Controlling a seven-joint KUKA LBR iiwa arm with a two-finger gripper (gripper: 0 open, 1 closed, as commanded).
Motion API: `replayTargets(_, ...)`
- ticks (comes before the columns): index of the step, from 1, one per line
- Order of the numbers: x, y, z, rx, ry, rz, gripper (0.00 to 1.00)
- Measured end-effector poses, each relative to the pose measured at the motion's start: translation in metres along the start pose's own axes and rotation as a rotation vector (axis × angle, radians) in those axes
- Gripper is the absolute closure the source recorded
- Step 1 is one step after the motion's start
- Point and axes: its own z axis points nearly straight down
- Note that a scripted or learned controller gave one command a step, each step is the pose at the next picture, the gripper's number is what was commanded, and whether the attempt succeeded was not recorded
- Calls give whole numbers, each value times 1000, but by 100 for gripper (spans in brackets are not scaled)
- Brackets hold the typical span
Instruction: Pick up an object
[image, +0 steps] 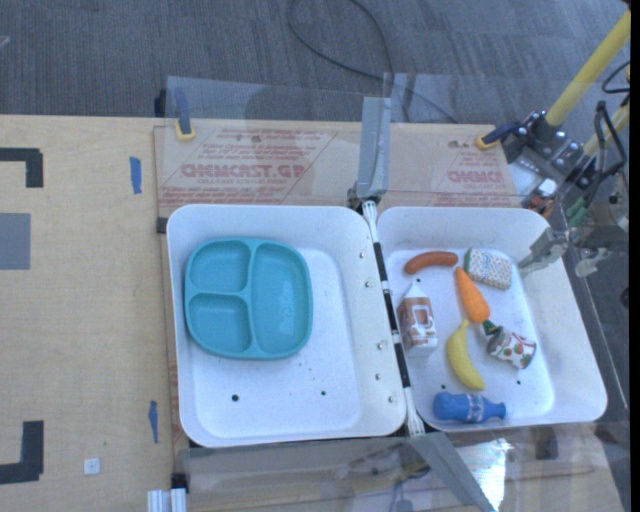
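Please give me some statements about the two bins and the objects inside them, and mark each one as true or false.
1. The teal divided plate lies in the left bin. True.
2. The banana lies in the left bin. False: it lies in the right bin, below the carrot.
3. The blue bottle is near the front edge of the right bin. True.
4. The pincer holds the sausage. False: the sausage lies on the bin floor, apart from the pincer, which is at the bin's right rim.
5. The carrot stands upright. False: it lies flat, slanted, between the sausage and the banana.
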Motion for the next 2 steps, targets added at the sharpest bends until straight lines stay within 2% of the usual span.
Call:
replayTargets(1,14,20,169,0,0,-132,0)
replayTargets(2,11,21,158,-4,-2,-125,100)
